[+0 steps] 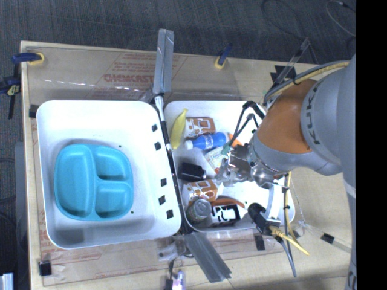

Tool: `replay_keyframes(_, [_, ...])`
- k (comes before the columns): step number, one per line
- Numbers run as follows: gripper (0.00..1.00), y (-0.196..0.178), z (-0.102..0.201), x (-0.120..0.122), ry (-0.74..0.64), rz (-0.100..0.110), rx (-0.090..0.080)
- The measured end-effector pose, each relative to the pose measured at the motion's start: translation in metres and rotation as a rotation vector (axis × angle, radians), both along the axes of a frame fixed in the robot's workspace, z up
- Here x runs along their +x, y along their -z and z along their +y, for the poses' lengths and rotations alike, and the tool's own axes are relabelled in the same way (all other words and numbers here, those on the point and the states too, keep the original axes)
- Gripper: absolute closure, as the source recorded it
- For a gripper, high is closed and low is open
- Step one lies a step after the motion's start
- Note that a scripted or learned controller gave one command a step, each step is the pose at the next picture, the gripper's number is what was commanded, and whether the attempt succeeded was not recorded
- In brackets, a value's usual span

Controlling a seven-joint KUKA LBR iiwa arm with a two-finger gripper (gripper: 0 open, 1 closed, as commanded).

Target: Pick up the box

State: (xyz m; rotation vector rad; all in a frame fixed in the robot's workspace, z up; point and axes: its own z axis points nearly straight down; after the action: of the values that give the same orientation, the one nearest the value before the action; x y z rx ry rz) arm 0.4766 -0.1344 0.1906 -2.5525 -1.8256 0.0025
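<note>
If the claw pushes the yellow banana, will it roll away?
Probably not far. The banana is curved, so it would likely wobble or spin rather than roll. It lies against the right bin's wall with a small brown box beside it, so both would probably block it.

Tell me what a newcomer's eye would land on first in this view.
The bright blue divided tray stands out first, lying alone in the left bin. Next comes the arm's big orange band, hanging over the right bin, where the pincer is down among a crowded jumble. That clutter includes a yellow banana near the divider and a small brown box beside it.
</note>
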Motion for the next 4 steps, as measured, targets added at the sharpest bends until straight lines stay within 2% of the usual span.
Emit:
replay_keyframes(1, [1.00,0.000,0.048,0.000,0.044,0.003,0.000])
replay_keyframes(4, [1.00,-0.027,0.049,0.002,0.028,0.010,0.003])
